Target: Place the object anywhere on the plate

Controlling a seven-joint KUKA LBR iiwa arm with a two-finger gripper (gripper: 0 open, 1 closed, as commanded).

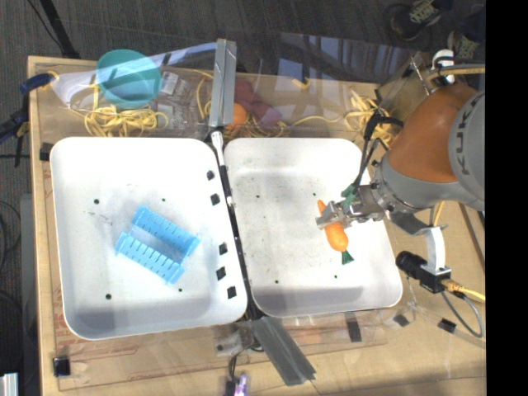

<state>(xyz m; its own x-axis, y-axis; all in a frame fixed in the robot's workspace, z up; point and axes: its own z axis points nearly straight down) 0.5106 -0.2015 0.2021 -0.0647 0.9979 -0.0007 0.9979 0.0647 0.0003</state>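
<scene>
The gripper (pixel 337 215) sits low over the right bin (pixel 272 279), its fingers meeting the upper end of a small orange toy carrot (pixel 335 237), though whether they clamp it cannot be told. The carrot lies toward the bin's right side, its long axis running far-left to near-right, with the dark green top (pixel 347 257) pointing near-right. A blue ridged rack (pixel 157 243) rests in the left bin (pixel 82 304).

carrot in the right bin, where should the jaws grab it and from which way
Grip the carrot across its thick orange body, coming straight down from above. It lies flat on the floor of the right bin, its long axis running up-left to down-right with the green top at the lower end, so close across the narrow width. The gripper is already at its upper end.
</scene>
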